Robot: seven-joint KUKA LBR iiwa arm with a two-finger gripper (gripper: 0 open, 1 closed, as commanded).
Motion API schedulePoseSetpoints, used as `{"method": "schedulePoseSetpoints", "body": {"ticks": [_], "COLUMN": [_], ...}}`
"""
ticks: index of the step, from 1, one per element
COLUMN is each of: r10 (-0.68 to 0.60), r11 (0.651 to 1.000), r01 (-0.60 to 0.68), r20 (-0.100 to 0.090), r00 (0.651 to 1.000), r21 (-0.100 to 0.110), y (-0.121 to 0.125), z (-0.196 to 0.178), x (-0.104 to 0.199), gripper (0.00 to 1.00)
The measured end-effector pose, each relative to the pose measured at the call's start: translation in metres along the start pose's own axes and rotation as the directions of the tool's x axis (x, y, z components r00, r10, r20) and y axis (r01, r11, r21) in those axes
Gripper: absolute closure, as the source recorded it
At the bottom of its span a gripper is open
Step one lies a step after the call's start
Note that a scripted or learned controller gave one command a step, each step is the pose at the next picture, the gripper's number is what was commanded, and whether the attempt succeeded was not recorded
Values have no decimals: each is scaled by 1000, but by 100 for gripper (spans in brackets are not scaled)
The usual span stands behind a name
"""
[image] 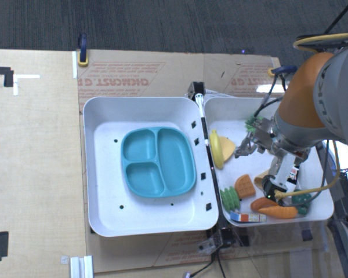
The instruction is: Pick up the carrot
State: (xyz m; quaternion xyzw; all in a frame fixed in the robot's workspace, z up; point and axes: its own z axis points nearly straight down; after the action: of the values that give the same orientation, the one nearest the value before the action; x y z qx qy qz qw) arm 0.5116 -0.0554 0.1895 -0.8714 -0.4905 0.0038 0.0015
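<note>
Carrot (276, 211), orange with a green top, flat on the floor of the right bin (235, 113), close along its near wall, green end toward the arm side. By descending size: left bin (98, 155) with blue three-compartment plate (158, 162); right bin with the loose items; grey KUKA arm (313, 103), orange-banded, reaching in from the right; gripper (246, 148) over mid-bin, just beside the banana (218, 149) and well apart from the carrot, its opening not legible at this angle. Smaller items: brown toast-like slice (244, 186), ridged green vegetable (229, 198), small white packet (247, 217) with red and blue print, just beside the carrot's left end. Step in hand, as judged: approach, no contact yet. Advisable next: travel toward the near wall, stop above the carrot's mid-body, turn the wrist to close across the long axis, descend vertically, grip the thick part, lift straight. Likely hazards: little room on the wall side; packet and toast slice close enough to be nudged or caught.
</note>
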Motion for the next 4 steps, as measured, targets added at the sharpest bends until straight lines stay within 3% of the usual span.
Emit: {"method": "schedulePoseSetpoints", "body": {"ticks": [1,2,3,4], "r10": [18,16,16,172], "r11": [1000,1000,1000,985], "r01": [-18,-16,-16,-172], "r20": [-1,3,3,0], "r00": [1000,1000,1000,985], "r21": [0,4,5,-1], "y": [-40,-39,-39,-43], "z": [0,-7,-7,1], "x": [0,-1,-1,49], "gripper": [0,100,0,0]}}
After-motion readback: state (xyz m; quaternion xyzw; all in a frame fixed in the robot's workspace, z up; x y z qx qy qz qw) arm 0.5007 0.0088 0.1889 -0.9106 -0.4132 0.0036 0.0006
